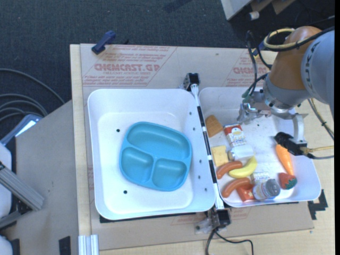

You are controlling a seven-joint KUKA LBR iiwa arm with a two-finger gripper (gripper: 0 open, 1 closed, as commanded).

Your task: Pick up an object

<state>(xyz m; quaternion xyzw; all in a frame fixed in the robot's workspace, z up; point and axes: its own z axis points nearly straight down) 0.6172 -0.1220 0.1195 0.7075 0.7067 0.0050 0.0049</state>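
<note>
Arm poised over the right bin of toy food, nothing in its grip.

The claw (249, 110) hung over the far part of the right bin (313, 187), its metal tips near the bin floor; how far it was open could not be told, and no item sat between its tips. Just left lay a tan bread slice (213, 125), and nearer a small carton (236, 138). Closer still lay a yellow banana (244, 169), two sausages (229, 169), a can (267, 188) and, to the right, a carrot (285, 159). The left bin (101, 142) held a blue divided plate (155, 156). Both bins rested on the surface (133, 65).
</note>
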